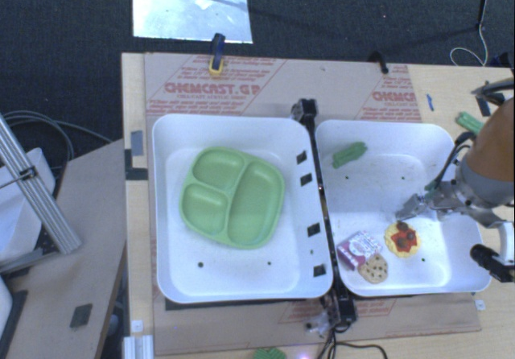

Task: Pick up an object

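Gripper [412,208] w/ fingers apart, holding nothing, hangs just above the toy pizza [401,238] near the right bin's [378,134] front edge; prob light, rigid, slick plastic, so pinch across its rim.

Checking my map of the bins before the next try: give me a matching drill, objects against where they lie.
Things:
1. green divided plate
2. green pickle-shaped toy
3. cookie
4. small pizza toy

Places:
A. right bin, far end
B. left bin, middle
C. right bin, just below the gripper
D. right bin, near edge

Pairs: 1-B, 2-A, 3-D, 4-C
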You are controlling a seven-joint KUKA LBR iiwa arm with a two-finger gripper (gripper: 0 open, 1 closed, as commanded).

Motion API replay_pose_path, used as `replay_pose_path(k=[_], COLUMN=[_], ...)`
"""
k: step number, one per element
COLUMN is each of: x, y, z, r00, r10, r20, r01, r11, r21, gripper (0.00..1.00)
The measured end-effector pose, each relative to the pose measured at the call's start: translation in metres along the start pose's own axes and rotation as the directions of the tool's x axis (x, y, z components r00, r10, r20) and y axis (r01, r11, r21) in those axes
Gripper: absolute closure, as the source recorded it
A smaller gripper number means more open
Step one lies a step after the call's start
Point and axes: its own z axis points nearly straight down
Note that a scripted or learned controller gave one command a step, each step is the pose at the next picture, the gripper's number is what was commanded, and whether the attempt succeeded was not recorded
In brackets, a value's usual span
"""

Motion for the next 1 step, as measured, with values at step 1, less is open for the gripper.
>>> replay_pose_path(k=[1], x=[0.0688], y=[-0.0474], z=[0.0078], r00=[1.0], r10=[-0.011], r20=[-0.006], r01=[0.011], r11=[1.0], r21=[-0.001], gripper=[0.0])
